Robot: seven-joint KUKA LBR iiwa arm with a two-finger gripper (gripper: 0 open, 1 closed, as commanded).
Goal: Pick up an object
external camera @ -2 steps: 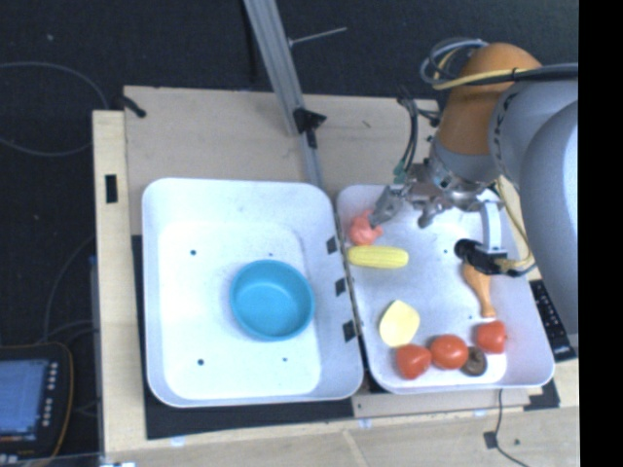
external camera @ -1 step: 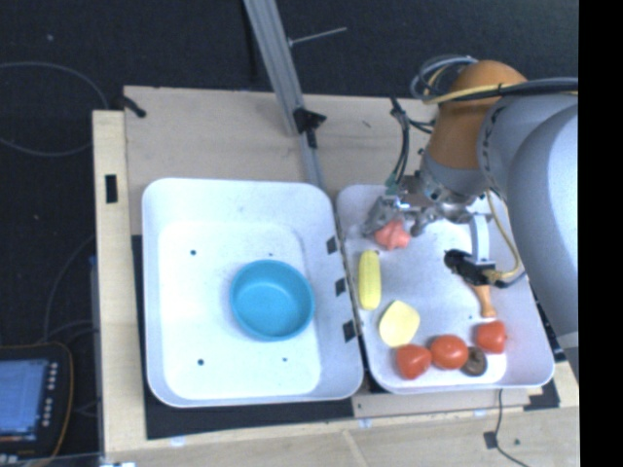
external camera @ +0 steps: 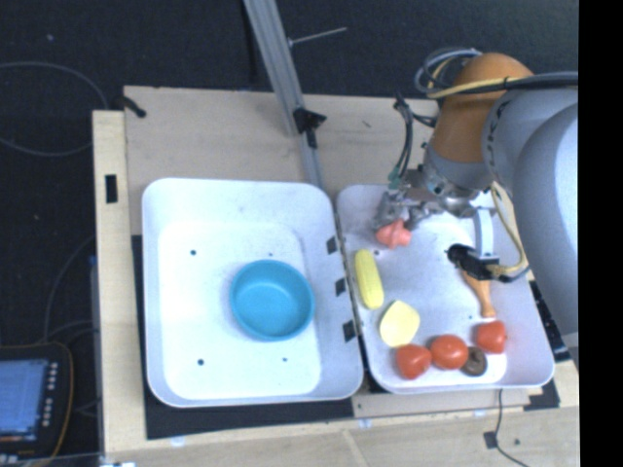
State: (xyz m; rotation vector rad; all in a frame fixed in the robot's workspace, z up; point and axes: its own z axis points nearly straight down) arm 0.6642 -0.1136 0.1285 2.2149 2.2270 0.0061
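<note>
Tool (external camera: 397,220) was seen pinching a pink object (external camera: 392,234) near the right bin's (external camera: 526,373) far left corner.

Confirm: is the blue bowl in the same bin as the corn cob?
No. The blue bowl sits alone in the left bin, while the corn cob lies in the right bin.

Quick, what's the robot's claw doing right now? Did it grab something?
Gripper: over the right bin, right at a small pink object. Whether it has hold of it cannot be told.
</note>
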